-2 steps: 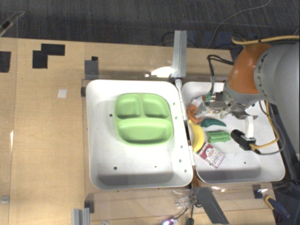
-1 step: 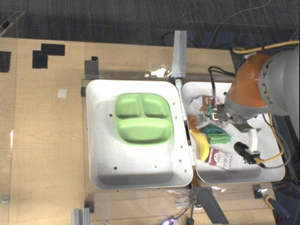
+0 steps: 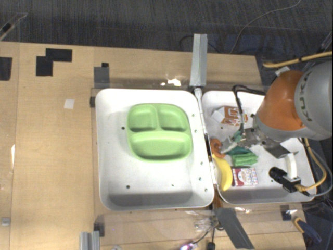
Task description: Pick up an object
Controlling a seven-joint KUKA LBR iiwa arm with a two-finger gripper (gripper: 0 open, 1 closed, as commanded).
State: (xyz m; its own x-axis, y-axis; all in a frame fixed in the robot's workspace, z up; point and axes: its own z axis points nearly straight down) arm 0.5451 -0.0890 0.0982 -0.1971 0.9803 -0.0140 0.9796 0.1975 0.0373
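Note:
The right bin (image 3: pixel 260 194) holds several small objects. A yellow banana (image 3: pixel 224 173) lies along its left wall, with a small orange item (image 3: pixel 215 145) just above it. A dark green object (image 3: pixel 242 155) sits in the middle, and a red and white packet (image 3: pixel 244 177) lies below it. Toward the back is a white packet with orange print (image 3: pixel 229 115). My gripper (image 3: pixel 244 138) reaches down from the orange-banded wrist, right above the green object and very close to it. I see nothing clearly between its tips.
The left bin (image 3: pixel 112 191) holds a light green divided plate (image 3: pixel 158 131). A metal rail (image 3: pixel 198 66) stands behind the gap between the bins. The arm's bulk covers the right bin's back right part.

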